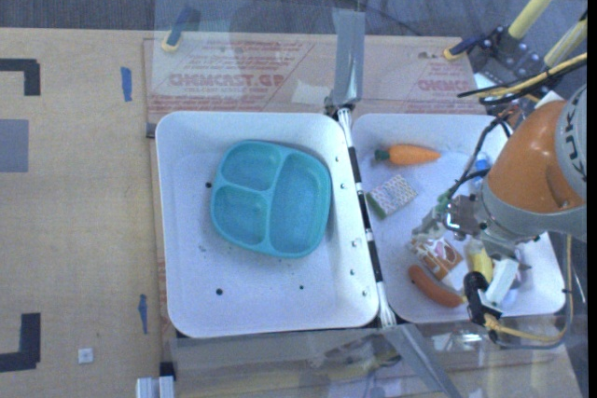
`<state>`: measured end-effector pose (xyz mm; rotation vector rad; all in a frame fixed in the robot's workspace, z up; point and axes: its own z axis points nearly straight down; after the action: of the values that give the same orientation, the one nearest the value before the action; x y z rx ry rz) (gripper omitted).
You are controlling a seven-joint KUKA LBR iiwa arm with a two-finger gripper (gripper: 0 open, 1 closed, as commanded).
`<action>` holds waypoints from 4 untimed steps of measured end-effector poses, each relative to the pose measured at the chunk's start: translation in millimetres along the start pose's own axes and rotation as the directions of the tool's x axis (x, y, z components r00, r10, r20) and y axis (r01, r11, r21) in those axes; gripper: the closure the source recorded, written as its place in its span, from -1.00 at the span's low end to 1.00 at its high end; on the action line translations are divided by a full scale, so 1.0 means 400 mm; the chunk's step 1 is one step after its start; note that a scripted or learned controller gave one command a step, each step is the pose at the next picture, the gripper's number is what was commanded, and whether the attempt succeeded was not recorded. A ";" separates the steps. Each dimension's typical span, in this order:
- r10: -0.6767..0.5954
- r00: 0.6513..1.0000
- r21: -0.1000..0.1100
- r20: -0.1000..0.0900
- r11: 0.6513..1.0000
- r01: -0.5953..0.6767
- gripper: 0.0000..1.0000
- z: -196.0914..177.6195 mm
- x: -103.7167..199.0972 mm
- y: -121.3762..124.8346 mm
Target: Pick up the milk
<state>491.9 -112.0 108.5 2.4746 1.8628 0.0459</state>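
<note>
Your jaws hang over the right bin (550, 294), low on its near half, at the end of the grey wrist. The wrist and its cabling hide them from above, so you cannot tell whether they stand wide or narrow, and nothing shows between them.

Just to their left lies the milk (437, 253), which I take to be the small white and reddish carton. It sits on the bin floor, tipped on its side, not upright. It looks touching or nearly touching the wrist hardware, but you cannot call it held. The arm (546, 168) reaches in from the right and ends just beside that carton, probably because the program is lining up on it.

A sausage (434, 286) lies just beside the carton on the near side, and a yellow piece (479, 260) sits close on its right, partly under the wrist. That crowding matters: closing here could catch a neighbour instead.

Further off, a checked packet (392, 196) and a carrot (408, 155) lie towards the far wall, well clear of the work.

The left bin (187, 294) carries a blue divided plate (272, 199). Both bins rest on the desk (75, 228).
</note>
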 end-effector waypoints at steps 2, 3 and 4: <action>0.155 0.988 -0.017 -0.013 0.988 -0.155 1.00 -0.036 0.034 0.012; 0.156 0.988 -0.016 -0.011 0.988 -0.156 -1.00 -0.035 0.032 0.011; -0.155 0.988 0.052 -0.011 0.987 0.155 -1.00 -0.192 0.194 -0.037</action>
<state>495.5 -32.0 184.1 2.3560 2.0788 -0.0007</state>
